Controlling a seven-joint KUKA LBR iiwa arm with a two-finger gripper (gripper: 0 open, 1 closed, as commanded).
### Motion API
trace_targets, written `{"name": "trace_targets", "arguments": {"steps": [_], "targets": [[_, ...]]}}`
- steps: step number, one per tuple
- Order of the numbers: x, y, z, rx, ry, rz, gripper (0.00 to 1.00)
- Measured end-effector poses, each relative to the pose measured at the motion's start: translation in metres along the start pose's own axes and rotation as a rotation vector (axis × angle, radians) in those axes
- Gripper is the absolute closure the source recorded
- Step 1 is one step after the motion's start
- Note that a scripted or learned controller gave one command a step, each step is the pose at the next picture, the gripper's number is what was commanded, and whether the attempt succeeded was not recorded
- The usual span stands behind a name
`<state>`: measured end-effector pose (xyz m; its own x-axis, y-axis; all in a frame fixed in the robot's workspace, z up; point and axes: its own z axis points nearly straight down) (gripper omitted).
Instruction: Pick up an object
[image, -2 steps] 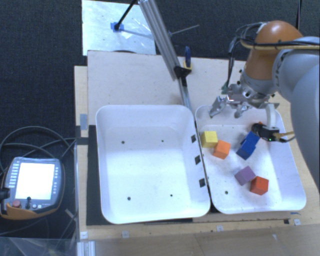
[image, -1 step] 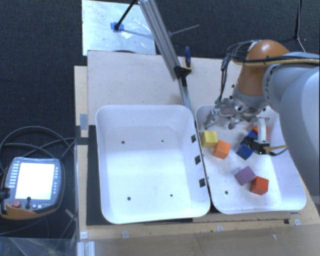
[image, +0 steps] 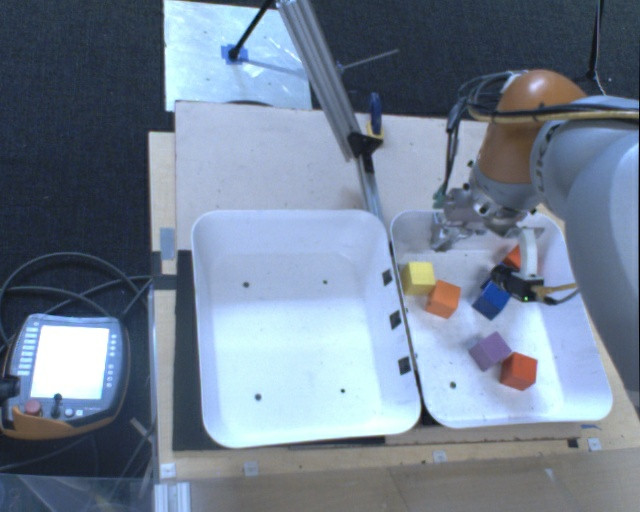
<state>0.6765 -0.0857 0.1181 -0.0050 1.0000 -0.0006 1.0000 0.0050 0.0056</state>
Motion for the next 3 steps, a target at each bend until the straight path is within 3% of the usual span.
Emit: {"name": "trace_targets", "arguments": {"steps": [2, 3], "targets": [[0.003, 0.003, -0.121, -0.004, 0.000, 0.000, 1.00], [0.057, 0.015, -0.127, 0.000, 0.003, -0.006, 1.00]]}}
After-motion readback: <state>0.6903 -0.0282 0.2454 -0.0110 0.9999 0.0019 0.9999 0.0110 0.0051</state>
